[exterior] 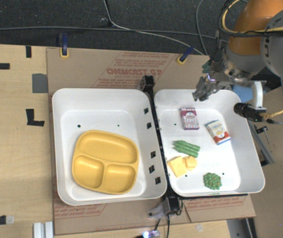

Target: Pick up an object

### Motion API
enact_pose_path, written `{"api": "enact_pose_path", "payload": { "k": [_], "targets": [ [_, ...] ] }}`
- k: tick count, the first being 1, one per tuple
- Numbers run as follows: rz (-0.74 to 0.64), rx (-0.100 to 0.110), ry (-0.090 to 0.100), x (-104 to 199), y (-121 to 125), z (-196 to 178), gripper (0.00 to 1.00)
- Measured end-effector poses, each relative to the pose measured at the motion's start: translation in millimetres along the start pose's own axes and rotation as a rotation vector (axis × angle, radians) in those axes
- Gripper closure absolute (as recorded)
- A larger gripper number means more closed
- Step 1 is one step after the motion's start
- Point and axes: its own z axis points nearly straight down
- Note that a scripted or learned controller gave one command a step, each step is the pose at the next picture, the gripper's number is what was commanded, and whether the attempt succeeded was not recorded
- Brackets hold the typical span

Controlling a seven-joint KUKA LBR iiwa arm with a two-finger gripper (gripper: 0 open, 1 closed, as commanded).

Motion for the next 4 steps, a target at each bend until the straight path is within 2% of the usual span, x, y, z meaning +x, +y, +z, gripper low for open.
{"api": "enact_pose_path", "payload": {
  "k": [2,3,4],
  "targets": [
    [0.000,-0.001,0.000,102.1,16.2,-5.3,1.00],
    [0.000,0.001,-0.001,153.0,24.2,8.1,1.00],
    [0.000,-0.001,0.000,208.6,28.4,6.0,1.00]
  ]
}}
